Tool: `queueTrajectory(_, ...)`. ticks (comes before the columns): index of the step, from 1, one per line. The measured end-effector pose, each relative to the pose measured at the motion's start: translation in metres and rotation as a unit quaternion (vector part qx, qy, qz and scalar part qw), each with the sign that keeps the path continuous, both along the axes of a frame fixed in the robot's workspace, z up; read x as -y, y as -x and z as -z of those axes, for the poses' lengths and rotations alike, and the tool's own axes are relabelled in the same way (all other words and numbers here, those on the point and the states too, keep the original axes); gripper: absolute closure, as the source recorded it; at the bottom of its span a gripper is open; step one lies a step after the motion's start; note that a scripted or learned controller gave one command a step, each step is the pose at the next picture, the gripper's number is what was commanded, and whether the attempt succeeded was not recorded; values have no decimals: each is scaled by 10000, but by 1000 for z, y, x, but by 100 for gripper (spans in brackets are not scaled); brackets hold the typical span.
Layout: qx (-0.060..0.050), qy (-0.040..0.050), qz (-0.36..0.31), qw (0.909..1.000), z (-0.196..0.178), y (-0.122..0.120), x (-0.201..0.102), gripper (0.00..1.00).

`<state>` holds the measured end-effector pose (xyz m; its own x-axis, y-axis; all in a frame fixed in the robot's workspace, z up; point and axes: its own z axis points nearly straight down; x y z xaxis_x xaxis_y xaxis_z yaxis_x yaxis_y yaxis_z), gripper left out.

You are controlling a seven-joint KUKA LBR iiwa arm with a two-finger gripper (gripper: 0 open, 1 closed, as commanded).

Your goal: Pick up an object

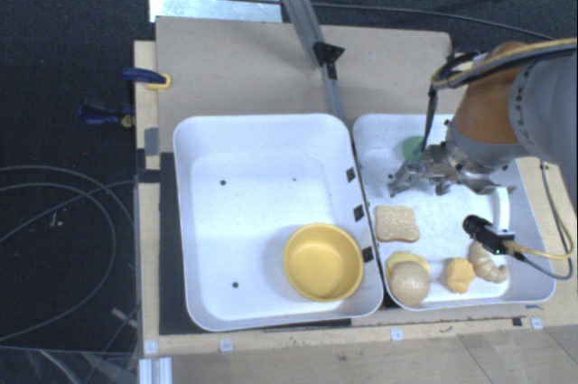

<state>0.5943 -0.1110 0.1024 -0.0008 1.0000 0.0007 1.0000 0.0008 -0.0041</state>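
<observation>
Hovering metal jaws (408, 177), grip state unclear, above flat toast slice (396, 224) near round glossy yellow bowl (323, 261)

tool (408, 180) low in right bin (542, 283) | yellow bowl (323, 260) in left bin (208, 192)

No legible text, label, brand name, number or sign is present on any surface in the camera view. The two white bins, the items lying in them, the bench and the arm carry no readable markings at this resolution.
</observation>
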Motion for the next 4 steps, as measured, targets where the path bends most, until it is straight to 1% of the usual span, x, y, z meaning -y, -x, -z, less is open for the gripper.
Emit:
queueTrajectory(1, 44, 8, 1, 10000, -15, -3, 1, 100)
queueTrajectory(2, 50, 8, -20, 10000, -60, -9, -2, 100)
queueTrajectory(3, 60, 11, -19, 10000, -110, -19, 1, 100)
queueTrajectory(4, 46, 7, -21, 10000, -130, -21, 1, 100)
